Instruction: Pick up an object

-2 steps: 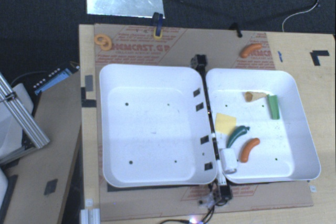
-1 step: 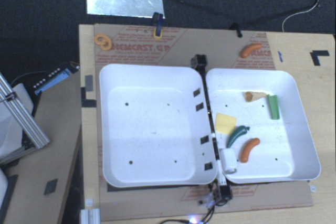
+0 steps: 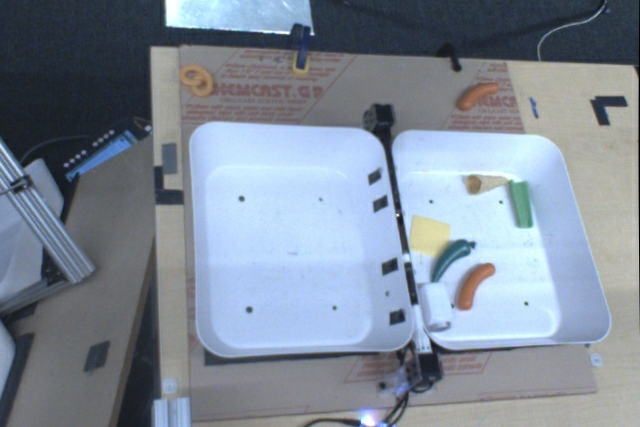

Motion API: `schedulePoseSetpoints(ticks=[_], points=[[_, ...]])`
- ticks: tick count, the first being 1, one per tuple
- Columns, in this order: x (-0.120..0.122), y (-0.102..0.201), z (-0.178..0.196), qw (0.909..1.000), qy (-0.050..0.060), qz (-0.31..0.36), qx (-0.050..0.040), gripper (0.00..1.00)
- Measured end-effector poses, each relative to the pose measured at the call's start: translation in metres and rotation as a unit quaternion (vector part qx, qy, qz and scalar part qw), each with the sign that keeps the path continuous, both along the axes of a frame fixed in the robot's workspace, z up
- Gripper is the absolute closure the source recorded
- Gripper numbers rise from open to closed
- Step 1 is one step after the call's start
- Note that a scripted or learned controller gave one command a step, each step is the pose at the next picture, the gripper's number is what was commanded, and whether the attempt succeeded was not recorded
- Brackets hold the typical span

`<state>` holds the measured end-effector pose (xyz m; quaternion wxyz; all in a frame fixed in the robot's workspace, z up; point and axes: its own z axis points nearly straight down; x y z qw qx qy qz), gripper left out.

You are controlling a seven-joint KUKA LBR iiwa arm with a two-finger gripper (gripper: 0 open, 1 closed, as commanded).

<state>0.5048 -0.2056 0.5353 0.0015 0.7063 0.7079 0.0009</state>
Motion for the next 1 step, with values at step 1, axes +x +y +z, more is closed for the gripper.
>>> schedulePoseSetpoints(ticks=[1], points=[[-0.0048, -0.0001, 0.0, 1.0, 0.0, 0.0, -0.0002, 1.0]])
